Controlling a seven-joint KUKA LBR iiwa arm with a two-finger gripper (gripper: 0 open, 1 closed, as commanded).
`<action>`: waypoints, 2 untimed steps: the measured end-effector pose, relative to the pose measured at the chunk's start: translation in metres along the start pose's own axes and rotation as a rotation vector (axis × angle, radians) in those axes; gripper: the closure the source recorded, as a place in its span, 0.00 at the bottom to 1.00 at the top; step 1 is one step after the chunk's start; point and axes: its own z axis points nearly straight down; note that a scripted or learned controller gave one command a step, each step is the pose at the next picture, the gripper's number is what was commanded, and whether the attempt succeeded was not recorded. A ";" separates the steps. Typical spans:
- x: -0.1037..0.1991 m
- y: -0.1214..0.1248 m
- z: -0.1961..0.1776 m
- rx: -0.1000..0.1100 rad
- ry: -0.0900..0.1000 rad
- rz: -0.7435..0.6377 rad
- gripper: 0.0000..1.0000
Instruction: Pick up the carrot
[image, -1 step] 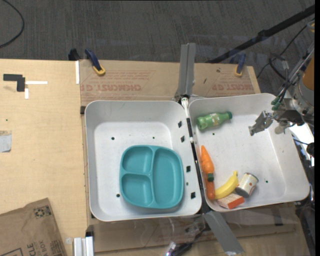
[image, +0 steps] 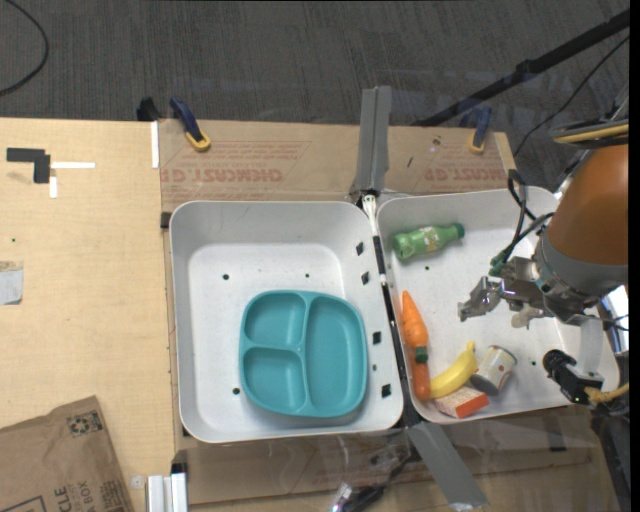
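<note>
The gripper (image: 484, 298), its opening not discernible, hovers right of centre. The carrot (image: 413, 318) hugs the bin wall (image: 385, 290), touching the banana (image: 452, 371); a descent there risks striking either.

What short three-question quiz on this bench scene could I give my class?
1. True or false: the carrot lies in the bin with the teal plate.
2. Which thing lies farthest from the camera in the right bin? A) banana B) green bottle C) carrot
3. Fill in: the carrot lies along the right bin's ___ wall.

Key: 1 false; 2 B; 3 left. The gripper hangs right of the carrot, apart from it.
</note>
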 end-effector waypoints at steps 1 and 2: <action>-0.031 -0.015 -0.050 -0.003 0.000 -0.020 0.00; -0.009 -0.015 0.085 -0.021 -0.003 -0.145 0.00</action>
